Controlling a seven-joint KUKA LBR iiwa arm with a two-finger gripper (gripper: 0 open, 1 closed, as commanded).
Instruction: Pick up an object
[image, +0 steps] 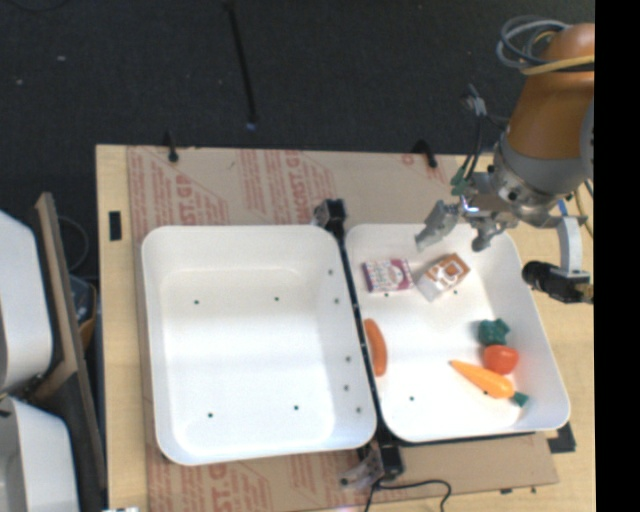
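My gripper (460, 231) hangs over the far part of the right bin (535, 330), its two fingers spread apart with nothing between them. Just below it lies a small orange-and-white box (444, 275), and to that box's left a pink-and-white packet (386, 275). An orange sausage-shaped piece (375, 346) rests by the bin's left wall. Near the right wall sits a red toy fruit (500, 358) with a green top, and in front of it a toy carrot (484, 379).
The left bin (160, 300) is beside the right one, divided from it by a black strip with a clamp (331, 213) at its far end. Both bins stand on a cardboard-covered bench (250, 185).
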